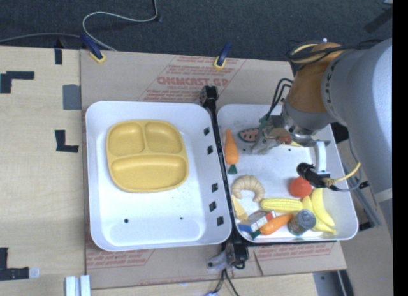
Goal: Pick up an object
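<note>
Left white bin holds a yellow divided plastic plate. Right white bin holds an orange toy carrot, a beige croissant, a corn cob, a banana, a red tomato. Gripper low at the bin's top; whether its jaws are apart or together, can't tell.

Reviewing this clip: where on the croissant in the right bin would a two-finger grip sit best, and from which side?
Grip the croissant across its thick arched middle, coming straight down, probably. Its tips curl toward the corn, and the bin's dividing wall crowds its left side, so the top looks clearest.
</note>
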